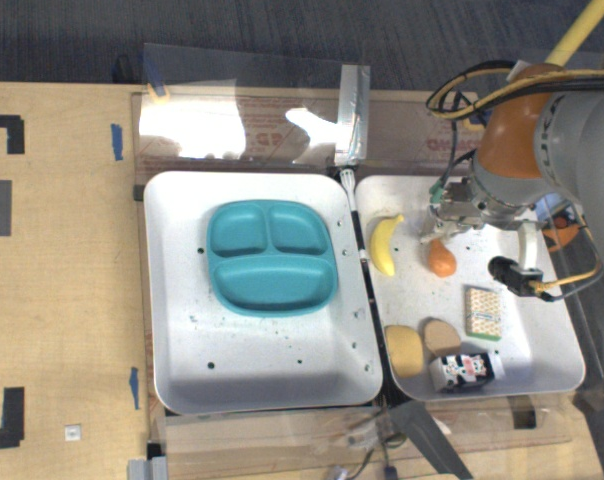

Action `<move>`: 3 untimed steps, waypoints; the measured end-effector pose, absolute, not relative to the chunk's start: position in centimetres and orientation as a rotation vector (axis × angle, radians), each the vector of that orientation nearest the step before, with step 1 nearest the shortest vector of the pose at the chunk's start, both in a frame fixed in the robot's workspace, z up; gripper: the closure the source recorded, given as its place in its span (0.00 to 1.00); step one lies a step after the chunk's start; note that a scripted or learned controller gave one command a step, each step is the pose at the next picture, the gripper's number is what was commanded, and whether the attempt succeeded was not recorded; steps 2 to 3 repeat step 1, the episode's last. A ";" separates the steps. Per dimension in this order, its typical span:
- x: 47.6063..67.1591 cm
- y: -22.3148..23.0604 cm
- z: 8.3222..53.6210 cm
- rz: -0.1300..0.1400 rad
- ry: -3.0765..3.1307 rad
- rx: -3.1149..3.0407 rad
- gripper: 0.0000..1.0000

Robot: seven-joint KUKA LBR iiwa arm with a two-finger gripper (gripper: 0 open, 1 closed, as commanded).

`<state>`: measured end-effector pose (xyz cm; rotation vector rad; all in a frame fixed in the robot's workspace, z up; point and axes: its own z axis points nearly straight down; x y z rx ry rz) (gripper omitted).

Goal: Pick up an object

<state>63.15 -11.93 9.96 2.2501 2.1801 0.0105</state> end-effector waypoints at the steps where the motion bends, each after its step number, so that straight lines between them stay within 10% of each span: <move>1: 64.2 -3.9 19.2 0.020 2.079 2.346 1.00; 3: 64.2 -3.9 19.2 0.020 2.079 2.346 1.00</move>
